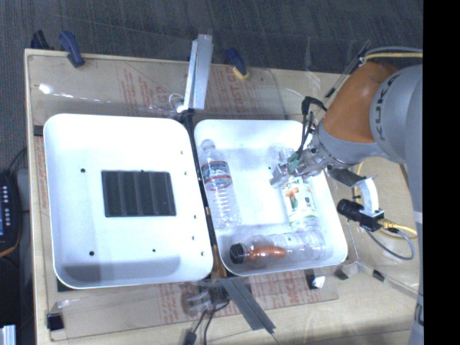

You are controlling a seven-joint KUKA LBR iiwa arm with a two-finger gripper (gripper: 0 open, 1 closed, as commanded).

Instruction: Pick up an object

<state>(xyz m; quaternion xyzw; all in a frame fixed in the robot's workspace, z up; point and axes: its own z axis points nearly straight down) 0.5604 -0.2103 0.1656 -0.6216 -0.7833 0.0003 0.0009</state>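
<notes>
- The small bottle (299, 198), clear plastic with a white, green and orange label, lies in the right bin (248, 136) against its 3 o'clock wall, leaving little room on that side.
- The gripper (291, 165) sits at the bottle's 12 o'clock end, touching or just above it; whether it is open or closed I cannot tell, nor whether it grasps anything.
- A clear water bottle (219, 184) with a blue-and-white label lies along the 9 o'clock wall; open white floor runs between the two.
- A third clear bottle (277, 250), black-capped with reddish contents, lies across the 6 o'clock edge.
- The left bin (72, 142), smooth white with rounded corners, holds a dark ribbed panel (138, 193).
</notes>
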